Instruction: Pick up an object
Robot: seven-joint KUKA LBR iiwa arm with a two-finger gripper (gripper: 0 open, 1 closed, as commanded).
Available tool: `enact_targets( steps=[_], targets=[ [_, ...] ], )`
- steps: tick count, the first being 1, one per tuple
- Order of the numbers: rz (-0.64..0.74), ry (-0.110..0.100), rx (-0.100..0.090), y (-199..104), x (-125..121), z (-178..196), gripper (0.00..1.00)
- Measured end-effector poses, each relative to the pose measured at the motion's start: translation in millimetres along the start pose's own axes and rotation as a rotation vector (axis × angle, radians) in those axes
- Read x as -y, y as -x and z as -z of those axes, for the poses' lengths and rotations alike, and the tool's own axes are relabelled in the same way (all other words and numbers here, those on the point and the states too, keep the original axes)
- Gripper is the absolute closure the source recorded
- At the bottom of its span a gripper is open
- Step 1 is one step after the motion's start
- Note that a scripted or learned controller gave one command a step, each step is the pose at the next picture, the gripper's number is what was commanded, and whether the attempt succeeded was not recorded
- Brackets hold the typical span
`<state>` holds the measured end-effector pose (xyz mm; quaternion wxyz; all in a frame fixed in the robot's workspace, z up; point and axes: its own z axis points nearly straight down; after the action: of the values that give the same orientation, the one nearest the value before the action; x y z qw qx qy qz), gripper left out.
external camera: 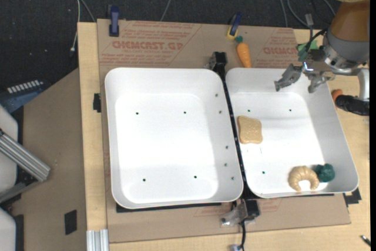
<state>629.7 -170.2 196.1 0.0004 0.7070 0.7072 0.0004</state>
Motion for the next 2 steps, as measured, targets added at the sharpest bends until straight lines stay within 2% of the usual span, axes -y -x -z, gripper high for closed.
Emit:
enact_targets(
  steps=[1,2],
  targets=[
    [0.000,-0.004,-0.001,1.8,-3.0,-42.7,0.00],
    [0.000,-0.006,-0.001,-3.0,-4.3,-104.5,0.00]
  ],
)
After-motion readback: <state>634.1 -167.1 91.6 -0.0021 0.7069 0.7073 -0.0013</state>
